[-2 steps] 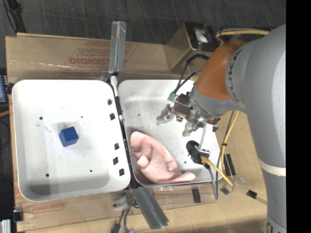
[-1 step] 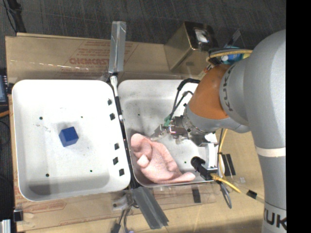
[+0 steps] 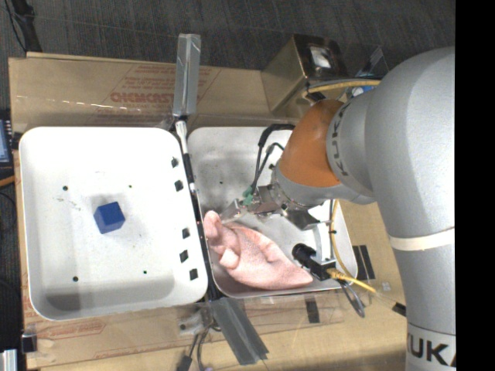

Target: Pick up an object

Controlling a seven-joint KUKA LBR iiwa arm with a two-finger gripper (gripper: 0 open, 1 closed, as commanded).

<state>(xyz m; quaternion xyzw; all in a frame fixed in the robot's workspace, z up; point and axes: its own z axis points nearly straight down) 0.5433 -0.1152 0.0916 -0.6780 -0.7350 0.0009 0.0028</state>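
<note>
A pink crumpled cloth (image 3: 253, 254) lies in the near part of the right bin (image 3: 220, 161), against its left wall. A small blue cube (image 3: 110, 216) sits in the left bin (image 3: 46, 161), left of its middle. My gripper (image 3: 246, 204) hangs low in the right bin, just above the cloth's upper edge, under the grey arm and its orange band (image 3: 309, 149). The wrist hides most of the gripper.
Cardboard (image 3: 93, 91) lies under and behind both bins. A tan box (image 3: 298, 68) stands behind the right bin. A metal bar (image 3: 186, 76) runs up from the seam between the bins. The arm covers the right bin's right half.
</note>
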